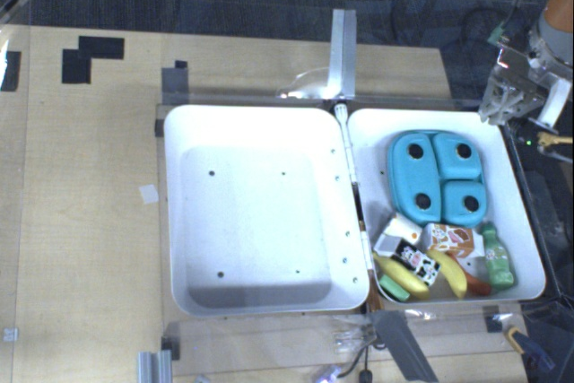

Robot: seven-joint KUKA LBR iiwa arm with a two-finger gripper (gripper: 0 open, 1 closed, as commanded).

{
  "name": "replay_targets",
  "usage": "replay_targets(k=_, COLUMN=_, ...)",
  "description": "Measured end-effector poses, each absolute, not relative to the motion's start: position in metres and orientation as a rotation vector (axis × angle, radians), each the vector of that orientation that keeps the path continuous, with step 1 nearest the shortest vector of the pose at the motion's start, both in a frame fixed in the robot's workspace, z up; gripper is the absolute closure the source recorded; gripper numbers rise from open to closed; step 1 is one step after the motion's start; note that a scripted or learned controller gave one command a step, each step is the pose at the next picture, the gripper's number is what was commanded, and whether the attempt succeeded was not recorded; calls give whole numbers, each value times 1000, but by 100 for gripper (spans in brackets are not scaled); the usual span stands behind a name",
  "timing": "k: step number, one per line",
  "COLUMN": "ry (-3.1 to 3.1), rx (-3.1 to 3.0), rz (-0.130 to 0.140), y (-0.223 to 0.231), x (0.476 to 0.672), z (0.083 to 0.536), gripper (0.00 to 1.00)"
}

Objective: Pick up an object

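Here, gripper (504, 106) above right bin's (368, 148) far right corner, finger state unclear; bottle (496, 259), banana (401, 275) heaped near.

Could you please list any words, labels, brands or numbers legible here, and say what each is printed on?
None can be read.
Small white box: dark markings, too blurred to read.
Black-and-white card: pattern, no legible characters.
Orange-and-white packet: print too small to read.
Green bottle: no readable label.
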State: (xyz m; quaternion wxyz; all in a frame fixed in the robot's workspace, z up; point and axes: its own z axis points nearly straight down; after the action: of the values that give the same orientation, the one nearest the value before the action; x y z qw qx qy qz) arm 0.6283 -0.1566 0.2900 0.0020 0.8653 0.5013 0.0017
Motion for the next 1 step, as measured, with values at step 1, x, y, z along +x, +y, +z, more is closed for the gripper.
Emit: replay_targets(k=1, ry=1817, rx=2555, rz=8, y=-156, x=670, z=329, gripper=100)
